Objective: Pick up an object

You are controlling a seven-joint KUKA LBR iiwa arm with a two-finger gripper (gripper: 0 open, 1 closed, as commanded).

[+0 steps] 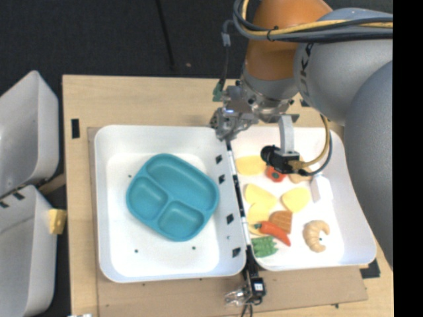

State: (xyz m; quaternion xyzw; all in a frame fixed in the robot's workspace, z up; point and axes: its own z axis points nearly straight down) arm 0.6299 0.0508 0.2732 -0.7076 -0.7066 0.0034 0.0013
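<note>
Two white bins are sitting side by side on the bench (79, 98). The arm (284, 38) is reaching in from 3 o'clock, its orange band hanging over the far end of the right bin (347, 233). Its wrist is pointing down at the bins' shared rim, at about 11 o'clock of the right bin. The jaws are hanging there over the rim. Whether they are spread or pressed together cannot be told, and nothing is showing between them.

The things to pick are all lying loose in the right bin, mostly in its 9 o'clock half:
- A yellow slice (250, 165) is resting at 10 o'clock.
- A red piece (275, 173) is lying just beside it toward 3 o'clock.
- A yellow wedge (259, 200) is lying at 9 o'clock.
- A yellow chip (295, 199) is sitting near the middle.
- A brown wedge (282, 220) is touching a carrot (274, 230) at 7 o'clock.
- A green piece (264, 246) is sitting in the 7 o'clock corner.
- A croissant (316, 235) is lying at 5 o'clock, apart from the rest.

In the left bin (119, 154), a teal tray (172, 197) is lying flat near the middle.
</note>
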